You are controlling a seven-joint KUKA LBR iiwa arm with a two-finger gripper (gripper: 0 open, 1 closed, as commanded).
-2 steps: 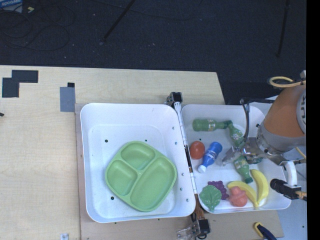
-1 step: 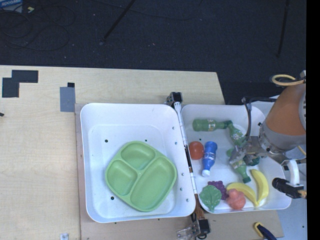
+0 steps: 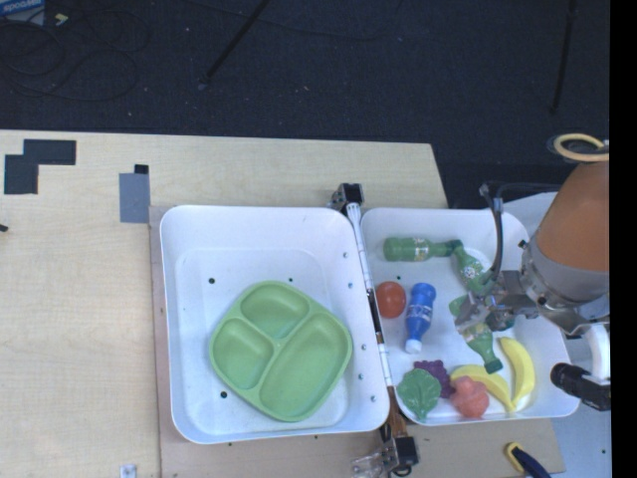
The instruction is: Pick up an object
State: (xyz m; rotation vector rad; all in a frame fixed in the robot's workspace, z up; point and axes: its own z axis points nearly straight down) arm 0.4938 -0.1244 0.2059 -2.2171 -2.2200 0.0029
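The green bottle (image 3: 471, 270) lies directly under the claw (image 3: 485, 312), its long axis slanting away up-left. Whether the claw has closed on it cannot be told. A banana (image 3: 519, 368) lies just below.

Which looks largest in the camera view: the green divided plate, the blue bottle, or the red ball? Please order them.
Largest to smallest as they look:
1. green divided plate, by far
2. blue bottle
3. red ball
All three lie at a similar distance from the camera, so the order looks reliable.

Fixed overhead cam, slanted, both bins (image 3: 179, 267)
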